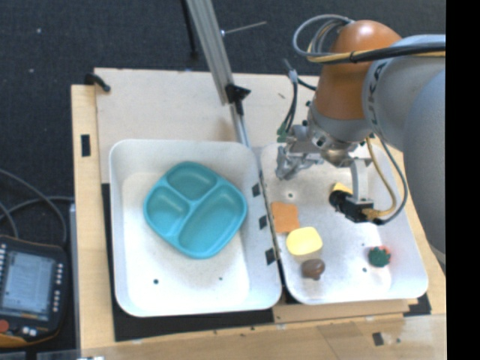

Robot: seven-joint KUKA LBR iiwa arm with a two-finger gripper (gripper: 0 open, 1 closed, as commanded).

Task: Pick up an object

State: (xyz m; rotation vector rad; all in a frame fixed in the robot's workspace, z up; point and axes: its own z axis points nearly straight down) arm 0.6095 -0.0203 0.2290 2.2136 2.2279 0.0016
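Honestly, the grey two-finger gripper (286,168) sits just beyond the flat orange square tile (285,217); can't tell if it's closed.

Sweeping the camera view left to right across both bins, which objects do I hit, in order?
Teal divided plate → orange square tile → small green piece. The yellow block and brown lump overlap sideways with the tile or each other, so I leave them unranked.
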